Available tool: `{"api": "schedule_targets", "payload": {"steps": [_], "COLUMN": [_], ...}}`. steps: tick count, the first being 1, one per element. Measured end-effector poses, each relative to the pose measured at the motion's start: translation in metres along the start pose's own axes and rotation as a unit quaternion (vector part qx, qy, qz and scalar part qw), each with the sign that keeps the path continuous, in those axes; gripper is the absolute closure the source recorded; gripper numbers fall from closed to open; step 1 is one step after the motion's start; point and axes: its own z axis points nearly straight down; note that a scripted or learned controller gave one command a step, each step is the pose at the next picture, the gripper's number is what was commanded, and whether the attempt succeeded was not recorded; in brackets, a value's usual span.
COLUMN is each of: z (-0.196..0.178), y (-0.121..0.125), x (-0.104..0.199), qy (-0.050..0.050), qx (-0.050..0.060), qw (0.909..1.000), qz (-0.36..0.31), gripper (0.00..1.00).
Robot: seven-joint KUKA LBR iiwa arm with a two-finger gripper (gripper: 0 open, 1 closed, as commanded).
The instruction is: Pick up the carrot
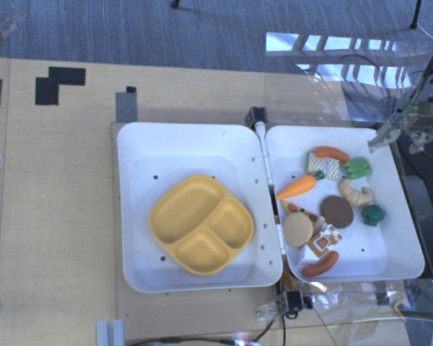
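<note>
The carrot (297, 187), orange with a small green top, lies in the right bin (390, 262) near its left wall, pointing down-left. My gripper (387, 134) hangs over the bin's far right corner, well away from the carrot to its upper right. It is partly blurred against the cables behind it. Nothing is seen in its grasp.
Toy foods crowd the carrot: a checkered packet (323, 166) and a sausage (330, 153) behind it, broccoli (358, 168), a croissant (355, 193), a brown disc (336, 211), a tan disc (298, 229). A yellow divided plate (202, 224) sits in the left bin (141, 157).
</note>
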Motion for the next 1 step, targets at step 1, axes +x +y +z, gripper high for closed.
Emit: {"api": "schedule_targets", "payload": {"steps": [1], "z": [0.1232], "y": [0.0567], "x": [0.0581], "qy": [0.003], "qx": [0.003], "qw": [0.9824], "qz": [-0.187], "gripper": [0.00]}}
